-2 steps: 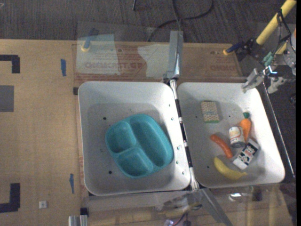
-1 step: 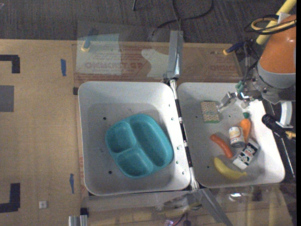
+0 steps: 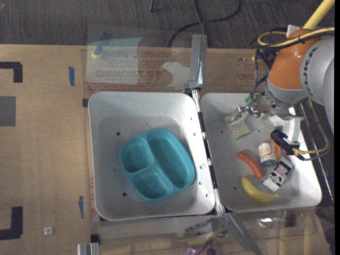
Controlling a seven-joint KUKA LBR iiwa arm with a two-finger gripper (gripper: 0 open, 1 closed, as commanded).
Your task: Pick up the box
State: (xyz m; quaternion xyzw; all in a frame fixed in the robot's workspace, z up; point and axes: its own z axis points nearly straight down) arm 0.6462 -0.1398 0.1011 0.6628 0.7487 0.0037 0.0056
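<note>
**A:** Box location?

**B:** In the right bin [image 3: 226, 169], toward its 4 o'clock corner. It's a small black-and-white box [image 3: 278, 174] lying flat, long axis roughly 1-to-7 o'clock.

**A:** And the gripper?

**B:** The gripper [image 3: 248, 110] is up near the bin's 12 o'clock side, just beside a speckled pad [image 3: 238, 125]. The box lies at its 5 o'clock, well apart. I can't tell whether it's spread or pressed together, too small at this angle.

**A:** Clutter?

**B:** A small can [image 3: 266, 154] stands between gripper and box, near the box's 11 o'clock. A carrot [image 3: 249, 163] is at the box's 10 o'clock. A banana [image 3: 258, 191] is at its 7 o'clock, just beside the lower end.

**A:** Approach?

**B:** My read: head toward 5 o'clock, clear the can, then grip across the short width, closing along 10-to-4.
</note>
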